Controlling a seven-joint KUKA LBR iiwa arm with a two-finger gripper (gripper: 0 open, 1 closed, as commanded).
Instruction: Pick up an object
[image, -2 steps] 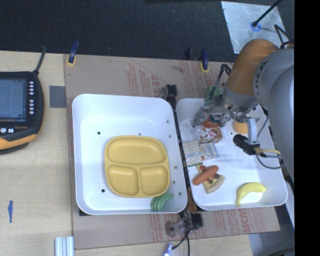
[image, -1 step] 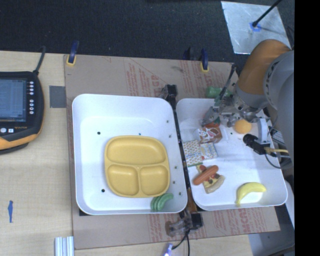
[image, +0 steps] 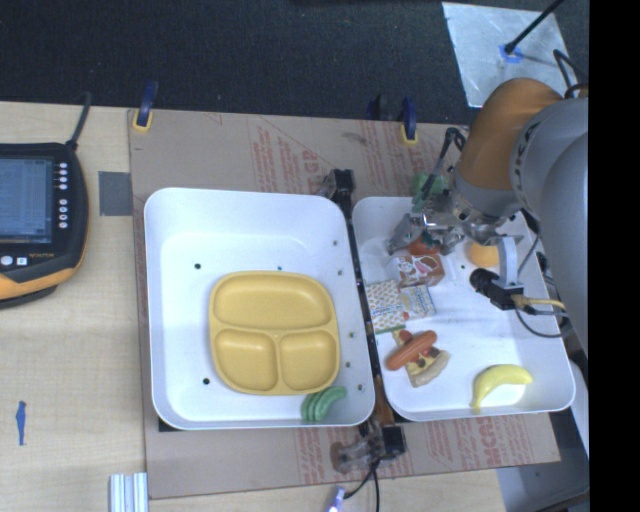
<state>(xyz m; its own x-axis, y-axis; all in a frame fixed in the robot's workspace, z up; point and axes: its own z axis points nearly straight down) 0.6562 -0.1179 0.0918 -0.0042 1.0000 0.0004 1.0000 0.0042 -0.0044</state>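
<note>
- Far left of the desk (image: 60, 380): a teach pendant (image: 35, 225) with an orange rim and a lit screen lies on the pale wood, well apart from the bins. A brown board (image: 250, 150), clamped at its far edge, carries both bins.
- Left bin (image: 170, 300): holds a yellow divided tray (image: 272, 332), lying flat near the middle. A green pod-shaped toy (image: 323, 402) sits at the bin's near right corner, touching the wall.
- Right bin (image: 545, 395): the candidates for the pick are all here. A patterned packet (image: 384, 303) lies against the left wall; a toy hot dog (image: 412, 348) and a pizza slice (image: 428, 368) touch each other just nearer; a banana (image: 500, 384) lies alone near the front right.
- Pincer (image: 425, 232): low over the far part of the right bin, directly above a small red and white item (image: 418, 268). Whether the fingers are spread or pressed together cannot be told from this angle, and nothing is visibly held.
- Judgement on the step: the arm appears to be descending on the red and white item. A sound grasp calls for the fingers to straddle it squarely and clear the neighbouring packet; the crowding there risks a nudge or a double pick.
- Arm (image: 560, 170): grey with an orange band, entering from the right, with a black cable (image: 510, 295) trailing over the bin.
- Room: dark floor beyond the desk, with a pale sheet at the upper right.
</note>
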